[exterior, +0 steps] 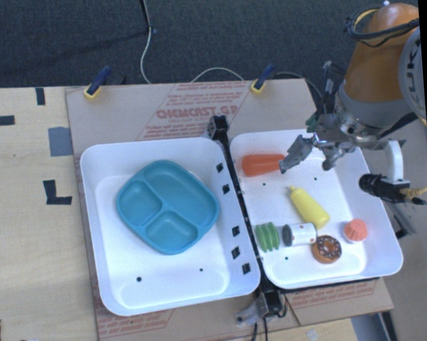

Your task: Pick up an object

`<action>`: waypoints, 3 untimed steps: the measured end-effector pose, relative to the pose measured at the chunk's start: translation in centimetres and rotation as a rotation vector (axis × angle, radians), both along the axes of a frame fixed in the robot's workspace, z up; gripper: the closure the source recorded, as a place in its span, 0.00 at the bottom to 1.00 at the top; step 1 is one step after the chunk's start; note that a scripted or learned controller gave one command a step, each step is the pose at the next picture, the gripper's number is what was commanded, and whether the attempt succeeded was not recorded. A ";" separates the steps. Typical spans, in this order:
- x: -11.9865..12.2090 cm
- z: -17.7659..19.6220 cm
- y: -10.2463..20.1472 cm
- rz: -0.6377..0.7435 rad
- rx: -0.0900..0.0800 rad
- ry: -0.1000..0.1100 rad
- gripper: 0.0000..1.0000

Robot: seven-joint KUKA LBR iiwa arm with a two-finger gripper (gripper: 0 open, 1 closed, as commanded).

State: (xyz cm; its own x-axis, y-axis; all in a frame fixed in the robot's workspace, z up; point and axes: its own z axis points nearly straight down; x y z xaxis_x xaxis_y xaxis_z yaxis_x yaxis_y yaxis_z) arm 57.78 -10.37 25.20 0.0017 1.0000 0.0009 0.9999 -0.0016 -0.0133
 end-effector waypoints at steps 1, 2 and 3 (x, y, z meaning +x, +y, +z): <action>0.2 0.6 0.0 0.003 -0.002 -0.012 0.00; -0.5 -4.0 -0.2 0.002 -0.001 -0.007 0.00; -1.2 -9.6 -1.0 0.002 -0.001 -0.006 0.00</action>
